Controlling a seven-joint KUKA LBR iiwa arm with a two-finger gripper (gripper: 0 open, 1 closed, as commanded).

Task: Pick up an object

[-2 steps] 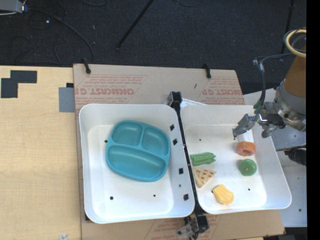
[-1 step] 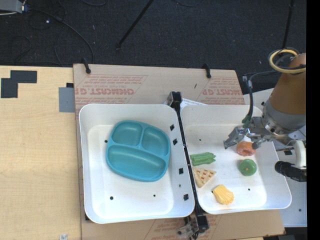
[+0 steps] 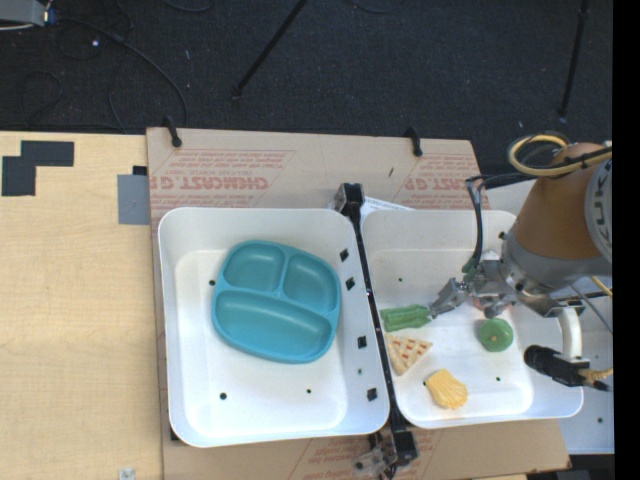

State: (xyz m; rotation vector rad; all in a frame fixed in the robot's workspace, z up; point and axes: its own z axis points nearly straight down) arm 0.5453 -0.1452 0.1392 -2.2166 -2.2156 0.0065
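Bright even light, soft shadows, slight blur

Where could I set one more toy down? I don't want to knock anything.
Left bin: bare floor rings the teal divided plate, widest along the near edge. Right bin: the far strip is bare. Its near half is crowded: green piece, waffle wedge, yellow piece, green round, claw.

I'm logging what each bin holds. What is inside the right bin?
The right bin holds a green oblong piece, a waffle-like wedge, a yellow piece and a green round piece. The end effector and arm cover the bin floor beneath them.
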